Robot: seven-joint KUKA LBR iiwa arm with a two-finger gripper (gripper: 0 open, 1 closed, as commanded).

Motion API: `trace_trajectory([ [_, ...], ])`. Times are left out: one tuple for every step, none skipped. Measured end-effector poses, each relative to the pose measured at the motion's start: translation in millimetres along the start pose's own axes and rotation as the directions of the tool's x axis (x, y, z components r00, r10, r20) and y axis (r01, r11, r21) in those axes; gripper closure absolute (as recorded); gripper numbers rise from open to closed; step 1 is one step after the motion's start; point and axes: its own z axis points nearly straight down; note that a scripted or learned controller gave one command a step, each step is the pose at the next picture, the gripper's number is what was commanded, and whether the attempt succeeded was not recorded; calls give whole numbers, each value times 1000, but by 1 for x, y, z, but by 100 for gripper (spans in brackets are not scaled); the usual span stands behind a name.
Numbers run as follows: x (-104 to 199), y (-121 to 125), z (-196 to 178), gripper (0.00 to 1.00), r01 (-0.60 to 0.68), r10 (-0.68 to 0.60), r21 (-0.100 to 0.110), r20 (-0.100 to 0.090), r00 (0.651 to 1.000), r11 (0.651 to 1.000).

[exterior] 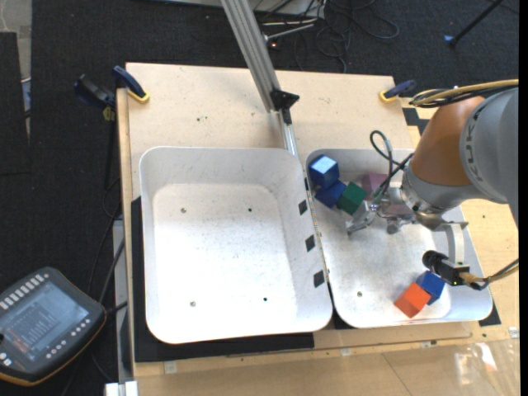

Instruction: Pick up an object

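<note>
A green block [353, 197] (dark blue one [331, 192] touching it) sits near the right bin's [371, 304] far wall; gripper [360, 221] just beside.

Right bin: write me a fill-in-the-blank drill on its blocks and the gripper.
1. The gripper hovers beside the ____ block.
2. The orange block touches a ____ block near the right bin's front edge.
3. The light blue block lies near the bin's ____ corner.

Missing words: green; blue; back left
</note>
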Motion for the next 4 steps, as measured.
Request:
trace_trajectory([
  [0,1,-12,100,-1,1,-5,0,1000,1000],
  [0,11,-72,100,3,-3,-10,2,1000,1000],
  [0,13,-115,100,3,-3,-10,2,1000,1000],
  [42,1,-113,100,7,-7,-2,-1,1000,1000],
])
